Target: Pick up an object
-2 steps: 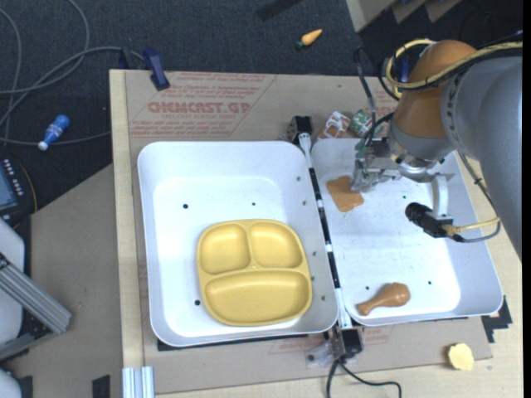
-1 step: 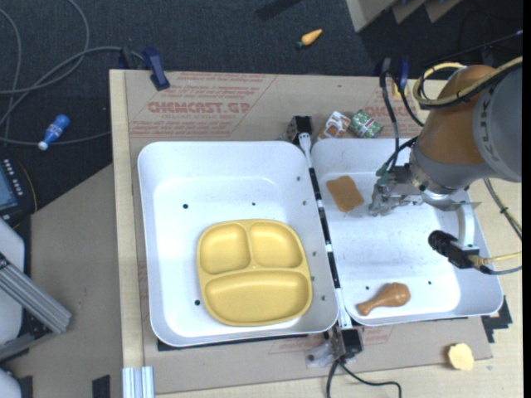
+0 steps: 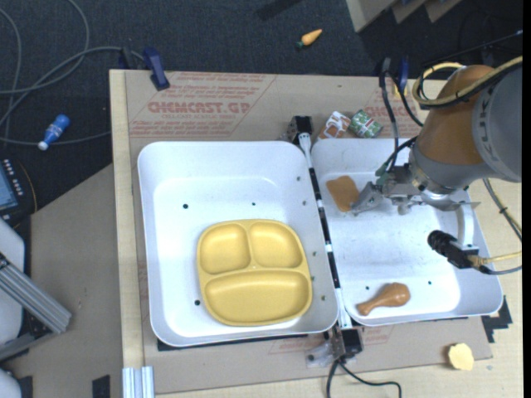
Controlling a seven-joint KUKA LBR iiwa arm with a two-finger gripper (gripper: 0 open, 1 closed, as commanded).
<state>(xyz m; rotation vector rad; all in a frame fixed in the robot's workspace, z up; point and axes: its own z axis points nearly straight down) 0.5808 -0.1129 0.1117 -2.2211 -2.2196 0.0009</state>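
Camera view: gripper (image 3: pixel 358 206) low in right bin (image 3: pixel 431 301), tips beside brown toast piece (image 3: pixel 341 191); can't tell its opening. Toy drumstick (image 3: pixel 383 298) sits near front wall.

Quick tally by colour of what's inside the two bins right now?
Yellow: 1, divided plate in the left bin.
Brown: 2, flat piece and drumstick-shaped toy in the right bin.
Total: 3

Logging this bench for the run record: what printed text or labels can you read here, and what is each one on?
"CHEMCAST GP", red, on the brown board behind the bins.
Smaller red print around it: too blurred to read.
Small packets behind the right bin: print too small to read.
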